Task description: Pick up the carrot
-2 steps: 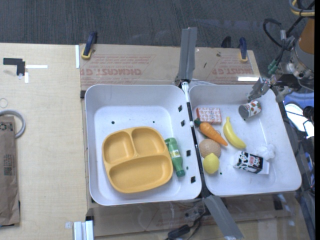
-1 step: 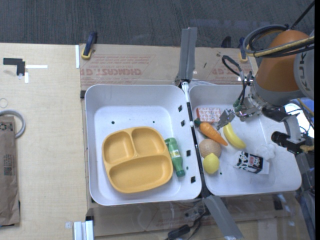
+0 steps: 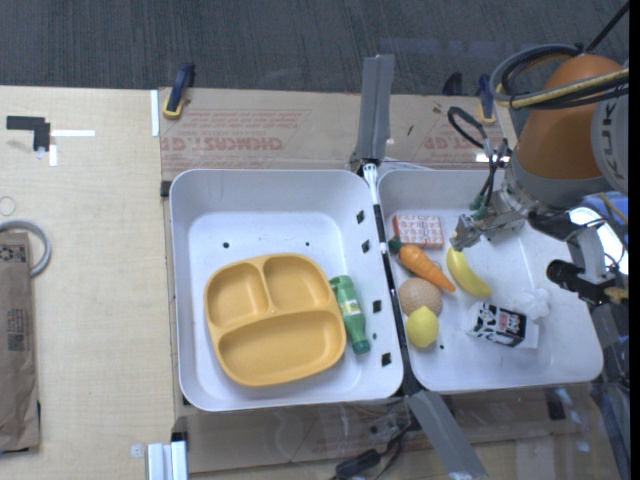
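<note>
Two bins from above: the carrot [image 3: 426, 266] lies in the right bin [image 3: 560, 368] between the banana [image 3: 467, 273] and the red box [image 3: 418, 231]. My claw [image 3: 478, 226] hovers near the banana's top end, can't tell its state. Pickup not done

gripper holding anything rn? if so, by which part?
Nothing held. The gripper hangs over the right bin, above the banana's top end; the carrot lies untouched to its left.
</note>
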Robot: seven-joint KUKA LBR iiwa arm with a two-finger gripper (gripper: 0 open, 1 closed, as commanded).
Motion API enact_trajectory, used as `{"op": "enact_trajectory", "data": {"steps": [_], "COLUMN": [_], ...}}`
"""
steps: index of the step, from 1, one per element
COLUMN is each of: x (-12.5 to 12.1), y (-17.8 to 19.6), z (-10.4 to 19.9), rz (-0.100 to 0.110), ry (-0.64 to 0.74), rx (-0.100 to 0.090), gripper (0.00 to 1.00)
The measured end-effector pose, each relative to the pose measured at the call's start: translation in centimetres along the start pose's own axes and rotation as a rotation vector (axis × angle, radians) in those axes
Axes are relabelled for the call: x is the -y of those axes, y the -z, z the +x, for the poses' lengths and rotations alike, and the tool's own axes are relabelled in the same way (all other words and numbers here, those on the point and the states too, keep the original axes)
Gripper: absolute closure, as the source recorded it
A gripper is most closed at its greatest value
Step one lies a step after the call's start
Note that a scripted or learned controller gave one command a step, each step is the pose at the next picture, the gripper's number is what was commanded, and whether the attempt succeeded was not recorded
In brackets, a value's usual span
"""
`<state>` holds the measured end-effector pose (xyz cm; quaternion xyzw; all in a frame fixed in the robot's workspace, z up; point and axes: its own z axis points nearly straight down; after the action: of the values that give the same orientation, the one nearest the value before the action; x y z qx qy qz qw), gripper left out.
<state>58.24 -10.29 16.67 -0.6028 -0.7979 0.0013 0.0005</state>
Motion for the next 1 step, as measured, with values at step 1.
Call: {"op": "enact_trajectory", "data": {"steps": [1], "x": [0.0], "y": [0.0], "z": [0.01], "rz": [0.001], "ry": [0.001], "rx": [0.0], "gripper": [0.0]}}
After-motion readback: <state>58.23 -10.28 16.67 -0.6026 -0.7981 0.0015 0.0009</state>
